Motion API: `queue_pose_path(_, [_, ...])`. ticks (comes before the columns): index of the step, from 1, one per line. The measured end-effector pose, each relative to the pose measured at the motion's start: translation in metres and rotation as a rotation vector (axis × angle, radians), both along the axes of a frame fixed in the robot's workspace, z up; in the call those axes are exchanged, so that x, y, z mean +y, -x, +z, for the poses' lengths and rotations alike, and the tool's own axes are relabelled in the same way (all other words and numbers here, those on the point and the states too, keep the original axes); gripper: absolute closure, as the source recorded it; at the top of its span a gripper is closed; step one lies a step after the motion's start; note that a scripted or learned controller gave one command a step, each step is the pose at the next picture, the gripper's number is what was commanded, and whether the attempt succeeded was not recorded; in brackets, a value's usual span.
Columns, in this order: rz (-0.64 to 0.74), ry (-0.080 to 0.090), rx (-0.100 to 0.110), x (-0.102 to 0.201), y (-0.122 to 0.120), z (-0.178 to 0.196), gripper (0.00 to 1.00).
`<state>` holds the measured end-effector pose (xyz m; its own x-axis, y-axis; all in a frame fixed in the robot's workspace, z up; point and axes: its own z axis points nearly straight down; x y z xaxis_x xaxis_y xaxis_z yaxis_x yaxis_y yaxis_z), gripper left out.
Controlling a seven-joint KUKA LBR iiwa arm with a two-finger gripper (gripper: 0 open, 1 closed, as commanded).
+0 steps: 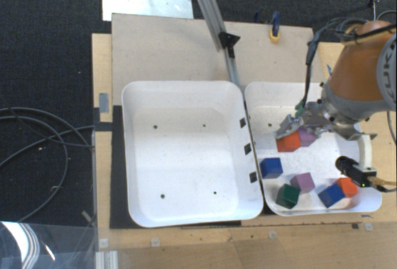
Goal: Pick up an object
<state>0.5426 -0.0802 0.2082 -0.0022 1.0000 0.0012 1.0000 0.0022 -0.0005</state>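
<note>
Item 1. Right-hand shallow white plastic bin (260, 100), on the pale board worktop (173, 44). Contents, mostly along the near side:
- small blue cube (271, 167), near the left wall;
- dark green cube (287, 196), nearest the front rim;
- pale purple cube (303, 182), just right of the green one;
- blue cube (330, 194) touching an orange cube (347, 187), far right (partly behind a black fitting on the arm);
- orange block (288, 142) and a purple block (307, 137), touching each other, mid-bin.

Item 2. Left-hand shallow white plastic bin (186, 150). Only small dark specks on its floor.

Item 3. Grey arm with orange band (360, 69), entering from the right. Its hand (296, 127) sits low over the orange and purple pair, right against them. Whether it is spread or closed cannot be told from this slant, nor whether either block lies between its tips.

Status. Approach looks complete: the hand is down at a likely target (orange or purple block; which one is unclear). No object is seen lifted off the bin floor. Remaining, by my reading: secure a grip and raise the piece.
</note>
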Motion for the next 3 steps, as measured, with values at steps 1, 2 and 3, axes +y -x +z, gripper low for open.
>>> queue_pose_path(1, [-0.001, 0.002, 0.004, -0.028, -0.043, -0.090, 0.00])
queue_pose_path(2, [-0.006, 0.003, 0.002, -0.070, -0.004, -0.069, 0.00])
queue_pose_path(3, [0.002, 0.001, -0.001, -0.066, -0.006, -0.059, 1.00])
